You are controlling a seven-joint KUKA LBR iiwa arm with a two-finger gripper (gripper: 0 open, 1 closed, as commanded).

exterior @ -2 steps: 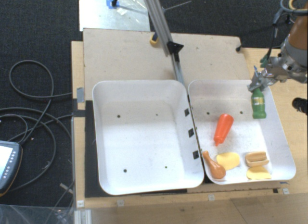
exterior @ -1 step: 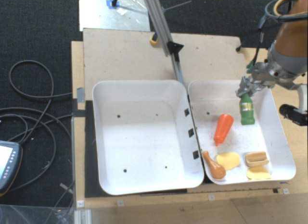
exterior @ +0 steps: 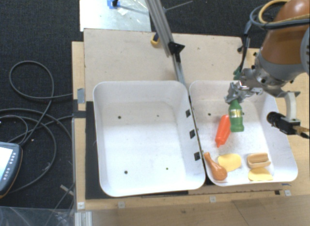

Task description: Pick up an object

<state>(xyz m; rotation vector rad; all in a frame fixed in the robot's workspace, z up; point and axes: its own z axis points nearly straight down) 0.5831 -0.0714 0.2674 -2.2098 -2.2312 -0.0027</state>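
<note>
Green bottle (exterior: 236,118) under gripper (exterior: 236,95), touching orange carrot (exterior: 223,130).

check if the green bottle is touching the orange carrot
Touching, it seems: in the camera view the green bottle overlaps the orange carrot's upper end, no gap between them.

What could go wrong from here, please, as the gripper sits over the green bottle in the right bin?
1. The gripper sits at the very top of the green bottle; such a shallow hold, if it is one, could slip on lifting.
2. The orange carrot lies against the bottle's side, so it may get dragged or nudged.
3. The bottle is close to the right bin wall's slope, where a dropped bottle could roll.
</note>
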